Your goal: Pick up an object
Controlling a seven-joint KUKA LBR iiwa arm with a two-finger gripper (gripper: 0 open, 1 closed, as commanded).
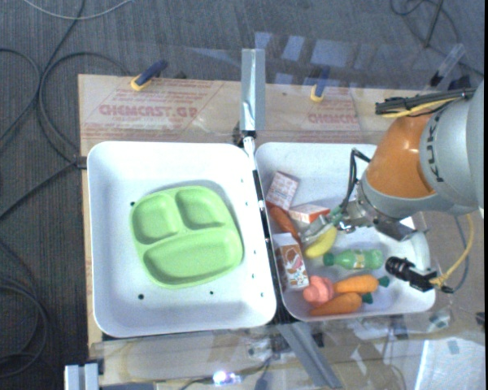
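The surface [106, 120] is a pale wooden board with faded red lettering, held by a blue and yellow clamp [148, 75] at the far left and a second clamp [318, 88] further right. It stands on dark grey carpet [146, 23] crossed by thin loose cables [16, 185].

Two shallow white plastic bins sit side by side on it. The left bin [106, 218] holds a light green plastic tray [187, 236] with three compartments, lying flat.

The right bin [427, 299] holds a cluster of toy groceries. A small yellow plastic banana [322, 243] lies near the middle, tilted, directly under the jaws [333, 222] of the grey arm with its orange band [398, 157]. The jaws are down among the items, next to the banana; I cannot tell whether they are spread or pinching anything.

Just beside the banana lies a green bottle [354, 259] on its side. Two orange carrots [346, 294] lie at the near edge, touching a pink rounded toy [317, 290]. A small brown and white carton [293, 267] lies along the left wall, a red and white box [281, 188] at the far left corner, and another small white and red box [309, 213] near the jaws.
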